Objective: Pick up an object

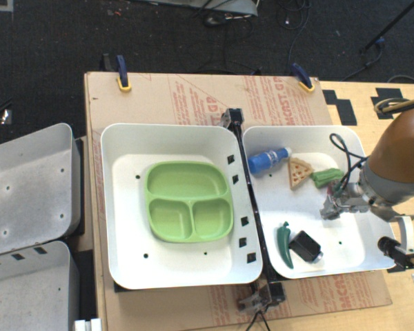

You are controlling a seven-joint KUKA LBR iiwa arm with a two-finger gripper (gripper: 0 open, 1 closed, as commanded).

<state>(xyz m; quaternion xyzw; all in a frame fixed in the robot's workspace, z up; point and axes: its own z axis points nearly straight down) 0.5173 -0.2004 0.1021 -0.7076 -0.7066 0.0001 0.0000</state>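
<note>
Grey pincer (333,207) low in right bin (352,257), beside green block (326,178); grip state unclear

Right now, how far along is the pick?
Done: the gripper is down inside the right white bin, beside the green block. In hand: nothing visibly held. Left: grasp and lift; the blue bottle, tan triangular toy, green pepper and black block lie untouched.

arm (400,161) cut off at right edge; green object (326,178) partly hidden behind its wrist cabling
</note>
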